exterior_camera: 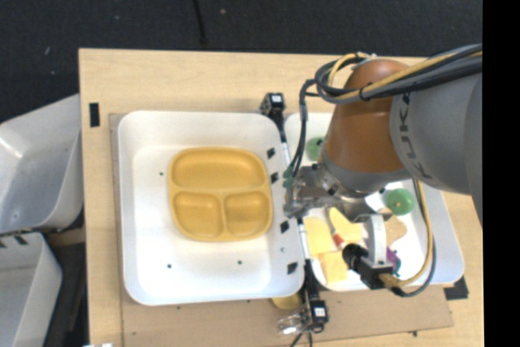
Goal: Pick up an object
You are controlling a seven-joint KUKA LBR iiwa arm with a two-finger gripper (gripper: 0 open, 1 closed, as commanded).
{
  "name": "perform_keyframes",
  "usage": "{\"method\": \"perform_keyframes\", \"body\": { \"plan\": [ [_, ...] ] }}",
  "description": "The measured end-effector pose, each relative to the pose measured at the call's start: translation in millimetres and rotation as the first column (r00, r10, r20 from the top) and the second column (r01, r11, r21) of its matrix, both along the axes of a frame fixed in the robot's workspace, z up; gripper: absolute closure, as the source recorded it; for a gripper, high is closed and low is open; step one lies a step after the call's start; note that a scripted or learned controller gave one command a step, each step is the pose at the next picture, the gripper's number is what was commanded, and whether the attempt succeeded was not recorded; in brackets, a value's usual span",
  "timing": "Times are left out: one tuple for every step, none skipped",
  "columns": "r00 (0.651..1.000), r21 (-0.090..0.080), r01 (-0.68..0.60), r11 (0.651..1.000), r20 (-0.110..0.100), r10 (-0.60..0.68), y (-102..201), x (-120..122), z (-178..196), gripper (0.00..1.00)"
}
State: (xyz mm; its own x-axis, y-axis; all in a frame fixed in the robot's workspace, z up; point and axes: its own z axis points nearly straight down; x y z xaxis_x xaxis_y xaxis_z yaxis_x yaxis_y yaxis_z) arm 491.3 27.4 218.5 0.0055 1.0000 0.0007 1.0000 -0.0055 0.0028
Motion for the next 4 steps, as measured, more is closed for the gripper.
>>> {"method": "perform_keyframes", "body": {
  "plan": [
    [1.000,0.005,-0.021,1.000,0.007,0.021,106.3,-1.0,93.1,1.00],
    [1.000,0.001,-0.016,1.000,-0.005,0.016,192.9,-2.9,63.0,1.00],
    [1.000,0.007,-0.011,1.000,0.017,0.011,193.8,23.1,342.9,1.00],
    [1.000,-0.009,-0.007,1.000,-0.020,0.006,193.6,10.4,162.2,1.00]
  ]
}}
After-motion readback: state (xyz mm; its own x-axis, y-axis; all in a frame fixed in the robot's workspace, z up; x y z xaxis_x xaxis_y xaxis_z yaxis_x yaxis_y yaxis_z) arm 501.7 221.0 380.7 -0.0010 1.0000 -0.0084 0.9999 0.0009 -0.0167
